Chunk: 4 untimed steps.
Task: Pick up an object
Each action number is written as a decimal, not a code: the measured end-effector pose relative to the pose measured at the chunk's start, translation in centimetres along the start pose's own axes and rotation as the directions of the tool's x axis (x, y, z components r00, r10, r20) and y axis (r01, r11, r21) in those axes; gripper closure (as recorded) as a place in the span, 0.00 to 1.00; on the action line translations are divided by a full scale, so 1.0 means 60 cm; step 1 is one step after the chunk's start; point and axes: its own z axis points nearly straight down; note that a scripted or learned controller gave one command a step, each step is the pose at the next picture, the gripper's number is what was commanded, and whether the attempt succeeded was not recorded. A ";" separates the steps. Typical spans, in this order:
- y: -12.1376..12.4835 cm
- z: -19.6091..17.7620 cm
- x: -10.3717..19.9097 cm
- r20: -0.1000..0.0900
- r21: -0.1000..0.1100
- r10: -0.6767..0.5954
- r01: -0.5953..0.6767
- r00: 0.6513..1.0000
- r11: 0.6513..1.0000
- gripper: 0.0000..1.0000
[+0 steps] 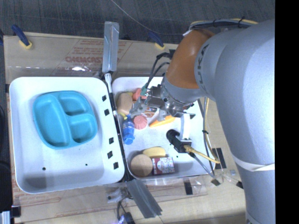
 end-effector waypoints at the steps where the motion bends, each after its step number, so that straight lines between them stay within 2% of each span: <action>1: -0.069 0.167 -0.085 0.005 -0.005 -0.052 0.052 0.999 0.999 0.00; 2: -0.024 0.011 -0.057 -0.002 -0.007 0.052 -0.052 0.999 0.999 0.00; 3: -0.054 0.171 -0.118 -0.002 0.003 -0.267 0.267 0.964 0.964 0.00; 4: -0.068 0.011 -0.043 0.002 -0.009 -0.396 0.396 0.918 0.918 0.00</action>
